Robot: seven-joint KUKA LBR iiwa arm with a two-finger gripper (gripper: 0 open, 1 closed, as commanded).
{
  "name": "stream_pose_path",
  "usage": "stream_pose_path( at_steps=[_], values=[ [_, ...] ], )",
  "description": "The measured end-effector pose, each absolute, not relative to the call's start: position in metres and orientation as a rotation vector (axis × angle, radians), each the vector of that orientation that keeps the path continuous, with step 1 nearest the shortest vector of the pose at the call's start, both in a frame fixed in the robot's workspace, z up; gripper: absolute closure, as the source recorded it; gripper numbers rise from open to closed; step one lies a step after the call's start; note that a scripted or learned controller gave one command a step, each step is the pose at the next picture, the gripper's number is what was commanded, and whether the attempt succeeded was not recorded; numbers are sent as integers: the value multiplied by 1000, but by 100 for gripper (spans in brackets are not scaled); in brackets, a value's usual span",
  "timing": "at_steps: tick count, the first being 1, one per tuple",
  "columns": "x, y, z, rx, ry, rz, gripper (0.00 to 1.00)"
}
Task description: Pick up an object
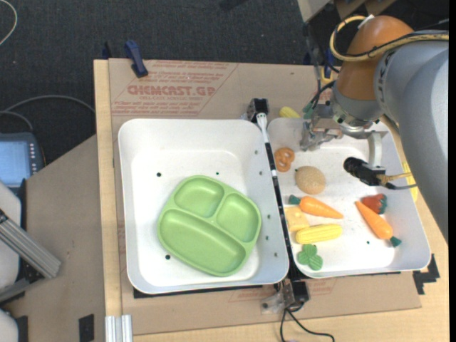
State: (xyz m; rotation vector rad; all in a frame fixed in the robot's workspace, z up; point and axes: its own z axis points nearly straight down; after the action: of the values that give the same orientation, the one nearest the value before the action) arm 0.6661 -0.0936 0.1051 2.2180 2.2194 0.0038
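The end effector [318, 135] hung low over the far end of the right bin [356, 256], with nothing visible in its grasp; I could not tell if it was wide or narrow. I judge it was lowered there to try a pick, because the toy foods lay in this bin.

The nearest candidates were an orange curled toy [284, 158], close to the wall between the bins, and a beige round toy [311, 180] just beside it. Both lay near the end effector but apart from it. Further toward the near side lay a carrot [319, 206], a corn cob [318, 233] and a green leafy piece [311, 259], close together. A second carrot [375, 223] lay by the right wall.

The left bin [127, 169] carried a green divided plate [209, 224], probably waiting there as a place for the food.

Under both bins, the cardboard sheet [171, 73] on the worktop had red print reading "CHEMCAST GP"; the smaller lines were not readable.
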Motion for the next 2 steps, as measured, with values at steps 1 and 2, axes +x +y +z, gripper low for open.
stream_pose_path(
  at_steps=[1, 2],
  values=[
    [665, -93, 105, 2219, 2221, 1, 0],
    [666, -141, 84, 2222, 2215, 0, 0]
  ],
)
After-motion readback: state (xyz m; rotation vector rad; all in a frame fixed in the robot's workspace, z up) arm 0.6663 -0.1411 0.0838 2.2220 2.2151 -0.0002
